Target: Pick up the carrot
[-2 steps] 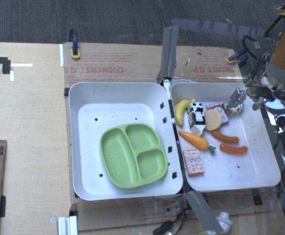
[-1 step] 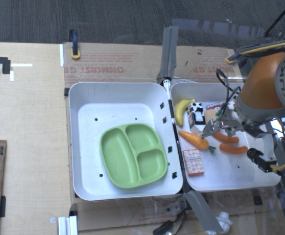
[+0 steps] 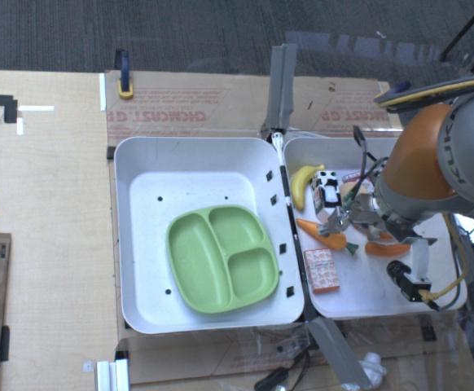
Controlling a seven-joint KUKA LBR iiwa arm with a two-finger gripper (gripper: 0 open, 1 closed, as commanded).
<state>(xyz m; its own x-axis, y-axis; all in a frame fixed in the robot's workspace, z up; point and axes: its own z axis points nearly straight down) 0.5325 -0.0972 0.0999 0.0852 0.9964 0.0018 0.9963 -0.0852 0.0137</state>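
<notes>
The pincer (image 3: 344, 218) hangs low over the carrot (image 3: 320, 232) in the right bin (image 3: 367, 300), whether apart or together I cannot tell, so the grasp seems at hand: closing, then lifting.

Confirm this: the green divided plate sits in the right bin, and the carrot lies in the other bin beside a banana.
Wrong bin. The camera view shows the green divided plate in the left bin; the carrot lies in the right bin, with the banana close by.

Grey arm (image 3: 465, 149), orange band (image 3: 420, 157), black cables, metallic hand (image 3: 344, 217)
</notes>
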